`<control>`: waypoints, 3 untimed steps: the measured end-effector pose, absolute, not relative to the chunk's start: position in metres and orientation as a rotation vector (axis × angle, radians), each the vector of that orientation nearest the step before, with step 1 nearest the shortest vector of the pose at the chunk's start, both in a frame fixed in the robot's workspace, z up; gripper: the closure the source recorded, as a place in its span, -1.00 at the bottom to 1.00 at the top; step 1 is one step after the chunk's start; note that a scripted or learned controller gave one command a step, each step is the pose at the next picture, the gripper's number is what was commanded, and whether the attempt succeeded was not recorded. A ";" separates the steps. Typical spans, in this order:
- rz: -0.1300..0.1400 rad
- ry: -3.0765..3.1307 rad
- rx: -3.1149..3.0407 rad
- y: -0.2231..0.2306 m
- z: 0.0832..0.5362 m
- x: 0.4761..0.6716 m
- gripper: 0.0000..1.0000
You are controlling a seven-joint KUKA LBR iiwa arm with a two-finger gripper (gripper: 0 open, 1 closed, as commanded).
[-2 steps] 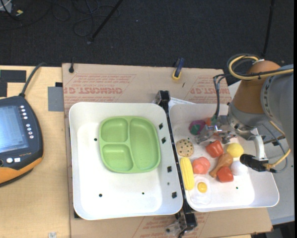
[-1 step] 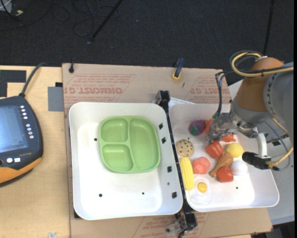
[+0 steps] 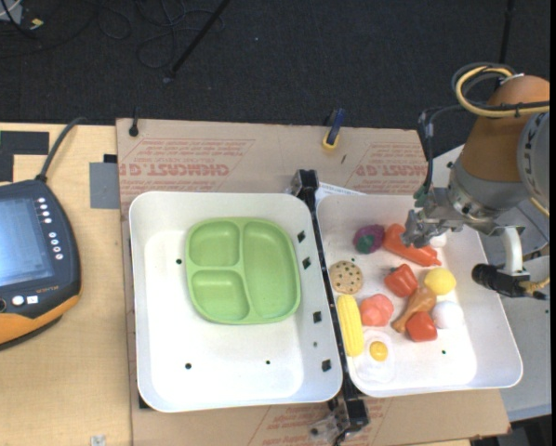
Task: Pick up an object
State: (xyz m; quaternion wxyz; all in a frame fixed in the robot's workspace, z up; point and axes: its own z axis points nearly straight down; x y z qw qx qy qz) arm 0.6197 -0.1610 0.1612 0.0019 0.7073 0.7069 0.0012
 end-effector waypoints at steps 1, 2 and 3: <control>0.003 2.220 2.218 -0.157 0.224 0.619 1.00; -0.001 2.224 2.219 -0.158 0.228 0.619 1.00; -0.002 2.227 2.222 -0.115 0.238 0.589 1.00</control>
